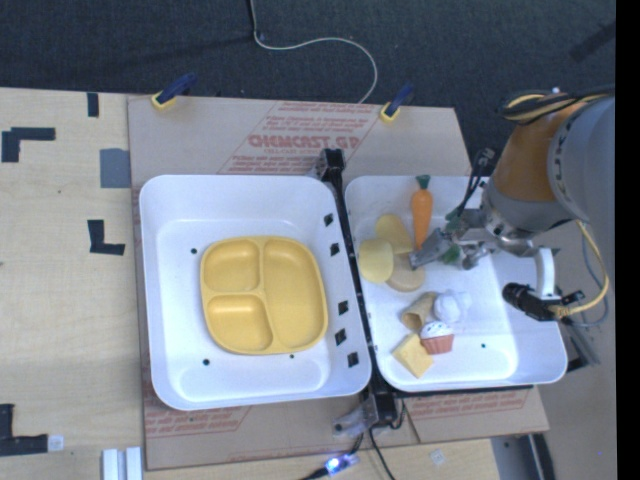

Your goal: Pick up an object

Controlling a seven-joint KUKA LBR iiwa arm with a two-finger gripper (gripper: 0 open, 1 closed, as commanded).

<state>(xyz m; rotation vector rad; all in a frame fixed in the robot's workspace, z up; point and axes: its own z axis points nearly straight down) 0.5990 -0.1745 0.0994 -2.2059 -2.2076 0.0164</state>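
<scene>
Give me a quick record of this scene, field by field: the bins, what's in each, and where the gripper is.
left bin: holds a yellow divided plate
right bin: holds toy food
carrot: at the far side, beside the gripper
cupcake: near side, next to the cheese wedge
pale round pieces: by the divider between bins
gripper: low over the right bin, near the carrot's tip
arm: reaches in from the right
</scene>
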